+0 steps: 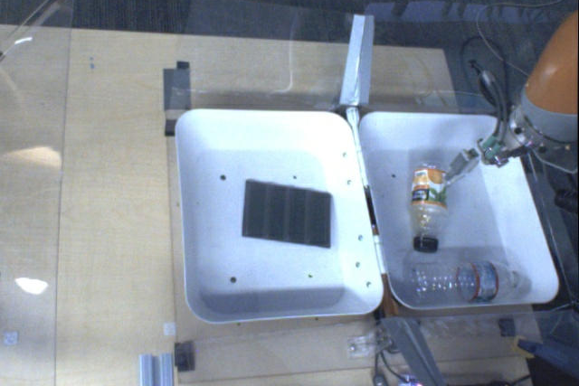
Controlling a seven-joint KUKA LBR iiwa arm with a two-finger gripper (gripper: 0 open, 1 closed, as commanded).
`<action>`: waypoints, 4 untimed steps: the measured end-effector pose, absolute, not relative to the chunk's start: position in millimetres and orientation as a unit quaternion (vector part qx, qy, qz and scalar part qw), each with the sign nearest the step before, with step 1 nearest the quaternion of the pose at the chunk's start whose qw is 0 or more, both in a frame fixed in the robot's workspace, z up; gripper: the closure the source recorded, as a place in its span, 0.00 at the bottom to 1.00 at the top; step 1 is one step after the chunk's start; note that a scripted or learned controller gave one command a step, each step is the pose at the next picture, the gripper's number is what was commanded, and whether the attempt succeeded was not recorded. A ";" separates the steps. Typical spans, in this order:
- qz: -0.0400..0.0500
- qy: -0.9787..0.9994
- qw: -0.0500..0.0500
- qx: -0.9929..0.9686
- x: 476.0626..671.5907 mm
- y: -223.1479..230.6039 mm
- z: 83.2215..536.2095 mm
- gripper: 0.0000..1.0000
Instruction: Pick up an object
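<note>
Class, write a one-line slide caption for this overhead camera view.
Gripper reaches beside a small bottle in the right bin.

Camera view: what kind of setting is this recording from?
Most likely a robotics lab's bin-picking test cell. Two shallow white bins, the left bin and the right bin, sit on a wooden bench, clear panels stand around it, and a robot arm reaches in.

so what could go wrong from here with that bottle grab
1. The end effector sits at the label end of the small bottle, which lies on its side, so the round body could roll or slip away.
2. The clear bottle lies close below near the right bin's front wall; a pushed small bottle may knock into it.
</note>
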State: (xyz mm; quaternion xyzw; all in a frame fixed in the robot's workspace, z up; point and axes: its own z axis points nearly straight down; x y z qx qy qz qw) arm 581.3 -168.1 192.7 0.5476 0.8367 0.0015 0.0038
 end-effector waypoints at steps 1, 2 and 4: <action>0.002 0.824 0.003 0.566 594.8 -125.6 116.6 0.00; 0.002 0.861 0.006 0.509 524.2 -158.4 89.7 0.00; 0.005 0.833 0.008 0.553 493.2 -94.8 90.4 0.00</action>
